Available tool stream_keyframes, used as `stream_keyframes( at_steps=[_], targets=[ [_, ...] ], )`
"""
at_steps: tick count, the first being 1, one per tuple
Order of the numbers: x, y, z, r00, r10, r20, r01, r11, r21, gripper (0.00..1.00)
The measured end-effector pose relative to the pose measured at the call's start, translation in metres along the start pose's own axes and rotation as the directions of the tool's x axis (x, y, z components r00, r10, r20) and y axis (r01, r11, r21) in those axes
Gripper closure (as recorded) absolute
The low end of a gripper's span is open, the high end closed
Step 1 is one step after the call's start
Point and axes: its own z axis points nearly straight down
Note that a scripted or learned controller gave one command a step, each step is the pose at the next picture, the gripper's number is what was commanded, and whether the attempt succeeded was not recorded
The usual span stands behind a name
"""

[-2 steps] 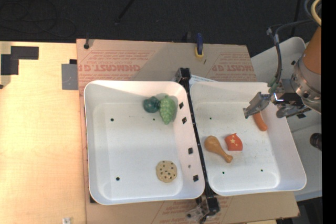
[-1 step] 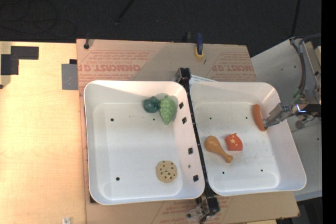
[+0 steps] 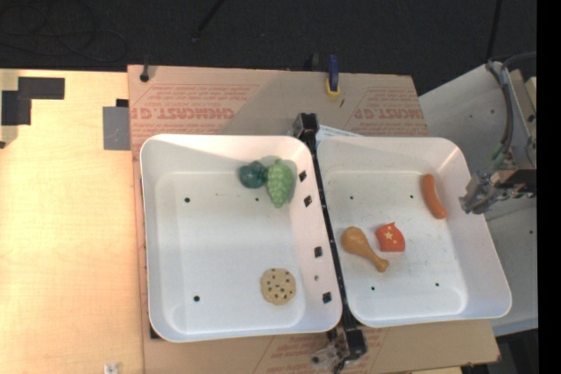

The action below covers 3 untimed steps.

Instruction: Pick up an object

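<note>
The right bin (image 3: 456, 311) holds an orange sausage (image 3: 433, 195) near its right wall. A tan drumstick (image 3: 364, 248) and a small red block with a yellow mark (image 3: 391, 237) lie close together near its middle. In the left bin (image 3: 166, 276) a dark teal lump (image 3: 253, 176) touches a bunch of green grapes (image 3: 280, 182) at the back, and a speckled cookie (image 3: 278, 285) lies near the front. My gripper (image 3: 480, 195) hangs at the right bin's right rim, just right of the sausage, with nothing seen in it.
A black divider with clips (image 3: 317, 232) runs between the two bins. Both bins rest on a cardboard sheet (image 3: 237, 105). A wooden bench top (image 3: 61, 223) lies to the left, and a grey platform (image 3: 473, 101) stands at the right under the arm.
</note>
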Motion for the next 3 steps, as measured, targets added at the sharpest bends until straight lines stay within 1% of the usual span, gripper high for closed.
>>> stream_keyframes(
  at_steps=[1,2,3],
  targets=[
    [-0.004,0.000,-0.011,1.000,0.000,0.000,0.000,1.000,-0.002,1.00],
    [-0.005,0.000,0.000,1.000,0.001,0.000,-0.001,1.000,0.000,1.00],
    [-0.012,0.000,0.009,1.000,0.001,0.000,-0.001,1.000,0.001,1.00]
  ],
)
